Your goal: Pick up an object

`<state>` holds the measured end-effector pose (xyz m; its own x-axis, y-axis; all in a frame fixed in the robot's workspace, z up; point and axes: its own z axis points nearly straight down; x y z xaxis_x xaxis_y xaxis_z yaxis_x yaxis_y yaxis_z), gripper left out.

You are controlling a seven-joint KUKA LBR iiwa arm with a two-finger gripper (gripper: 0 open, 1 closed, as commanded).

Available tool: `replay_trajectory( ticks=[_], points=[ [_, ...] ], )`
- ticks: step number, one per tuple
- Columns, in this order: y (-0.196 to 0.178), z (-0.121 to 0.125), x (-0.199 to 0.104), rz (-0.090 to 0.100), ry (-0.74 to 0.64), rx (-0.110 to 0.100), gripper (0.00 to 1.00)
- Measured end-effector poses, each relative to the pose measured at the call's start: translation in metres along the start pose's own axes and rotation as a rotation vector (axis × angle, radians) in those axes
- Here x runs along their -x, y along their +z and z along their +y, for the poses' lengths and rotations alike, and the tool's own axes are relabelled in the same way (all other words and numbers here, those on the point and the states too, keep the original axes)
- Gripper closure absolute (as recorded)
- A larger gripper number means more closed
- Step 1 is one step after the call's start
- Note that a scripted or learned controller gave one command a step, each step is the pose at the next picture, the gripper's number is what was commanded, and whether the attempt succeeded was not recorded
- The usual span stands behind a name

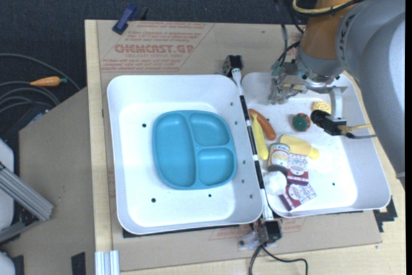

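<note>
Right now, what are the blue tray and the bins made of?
The blue divided tray looks like smooth moulded plastic: one even colour, rounded compartments, a soft sheen. The left bin and the right bin look like thin white plastic too, with rounded corners and a matte finish, though that is only a guess.

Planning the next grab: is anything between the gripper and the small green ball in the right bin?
Nothing visible. The gripper sits near the right bin's far edge, and bare white floor separates it from the green ball.
</note>
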<state>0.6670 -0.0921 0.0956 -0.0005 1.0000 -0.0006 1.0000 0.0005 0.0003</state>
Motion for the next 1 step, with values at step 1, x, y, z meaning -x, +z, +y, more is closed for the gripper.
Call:
replay_trajectory(
  ticks=[1],
  points=[
    [0.0004, -0.0002, -0.0002, 0.0, 0.0, -0.001, 0.0]
  ],
)
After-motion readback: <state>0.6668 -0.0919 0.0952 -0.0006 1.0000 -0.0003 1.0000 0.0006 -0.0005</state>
